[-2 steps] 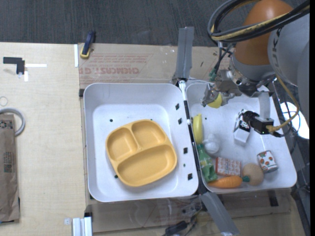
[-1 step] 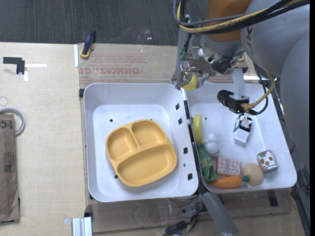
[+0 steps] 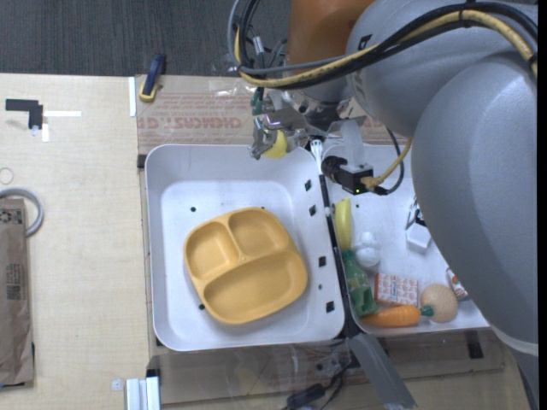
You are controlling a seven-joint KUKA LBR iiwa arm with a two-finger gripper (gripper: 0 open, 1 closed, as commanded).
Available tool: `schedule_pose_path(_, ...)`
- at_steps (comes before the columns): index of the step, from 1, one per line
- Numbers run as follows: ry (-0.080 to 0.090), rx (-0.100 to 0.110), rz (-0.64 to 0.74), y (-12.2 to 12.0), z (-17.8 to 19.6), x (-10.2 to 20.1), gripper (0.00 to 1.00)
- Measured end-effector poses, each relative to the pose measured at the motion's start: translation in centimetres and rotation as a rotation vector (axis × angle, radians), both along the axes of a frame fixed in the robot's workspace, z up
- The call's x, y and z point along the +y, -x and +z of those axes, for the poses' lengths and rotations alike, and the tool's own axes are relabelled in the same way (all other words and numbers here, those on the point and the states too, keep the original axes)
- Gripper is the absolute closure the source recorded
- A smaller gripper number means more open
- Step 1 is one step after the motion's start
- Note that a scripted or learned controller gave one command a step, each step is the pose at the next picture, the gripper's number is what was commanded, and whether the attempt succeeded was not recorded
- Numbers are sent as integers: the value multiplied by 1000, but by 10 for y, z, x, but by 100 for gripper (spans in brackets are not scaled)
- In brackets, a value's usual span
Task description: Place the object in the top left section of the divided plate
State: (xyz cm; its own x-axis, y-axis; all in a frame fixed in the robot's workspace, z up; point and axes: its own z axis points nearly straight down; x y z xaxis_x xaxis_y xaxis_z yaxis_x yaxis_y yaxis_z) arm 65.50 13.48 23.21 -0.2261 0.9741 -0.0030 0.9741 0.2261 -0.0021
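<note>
A small yellow object [image 3: 275, 144] sits right at the gripper [image 3: 270, 142], pinched between the fingers, up over the far rim of the left bin [image 3: 167, 229] and well above the divided plate [image 3: 245, 264]. The plate itself is yellow, lying flat in the middle of that bin, its two small sections toward the gripper and its one big section away from it, all three bare. The arm [image 3: 444, 84] sweeps in from the plate's right, grey bulk with the orange band [image 3: 329, 11] high over the gripper and black and yellow cables looping round the wrist. Right of the plate, across the bin wall, the right bin [image 3: 402, 319] carries a yellow banana-like piece [image 3: 344, 222], a white lump [image 3: 367, 248], something green [image 3: 359, 293], a printed packet [image 3: 396, 289], a carrot [image 3: 391, 316] and an egg-coloured ball [image 3: 438, 300]
</note>
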Motion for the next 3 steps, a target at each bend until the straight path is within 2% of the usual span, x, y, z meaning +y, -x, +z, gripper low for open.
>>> schedule_pose_path(1,0,2,18,59,-48,54,100)
schedule_pose_path(2,0,0,-42,64,24,86,100)
schedule_pose_path(3,1,3,-188,68,-28,87,100)
